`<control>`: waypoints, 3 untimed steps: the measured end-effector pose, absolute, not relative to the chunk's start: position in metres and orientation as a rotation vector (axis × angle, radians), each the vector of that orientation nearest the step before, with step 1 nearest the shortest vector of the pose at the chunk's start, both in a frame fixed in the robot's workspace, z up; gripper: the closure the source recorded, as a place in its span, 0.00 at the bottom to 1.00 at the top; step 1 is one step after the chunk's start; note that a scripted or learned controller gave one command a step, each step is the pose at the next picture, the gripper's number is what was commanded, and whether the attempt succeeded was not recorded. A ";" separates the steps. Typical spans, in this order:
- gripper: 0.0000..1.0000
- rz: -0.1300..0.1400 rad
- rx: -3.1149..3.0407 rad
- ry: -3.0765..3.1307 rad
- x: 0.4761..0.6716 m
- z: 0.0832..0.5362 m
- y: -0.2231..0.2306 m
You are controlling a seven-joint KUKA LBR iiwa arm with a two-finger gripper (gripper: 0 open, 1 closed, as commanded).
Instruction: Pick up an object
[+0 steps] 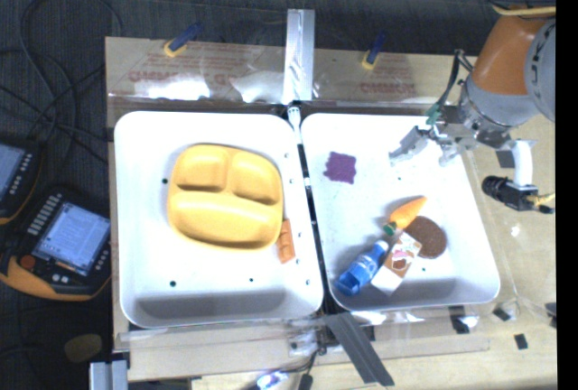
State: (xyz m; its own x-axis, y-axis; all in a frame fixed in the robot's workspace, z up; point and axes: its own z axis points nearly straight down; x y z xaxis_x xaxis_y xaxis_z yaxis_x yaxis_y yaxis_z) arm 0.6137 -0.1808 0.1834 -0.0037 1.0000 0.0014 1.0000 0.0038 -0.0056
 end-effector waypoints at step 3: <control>1.00 0.006 -2.148 -2.288 0.612 0.181 -0.119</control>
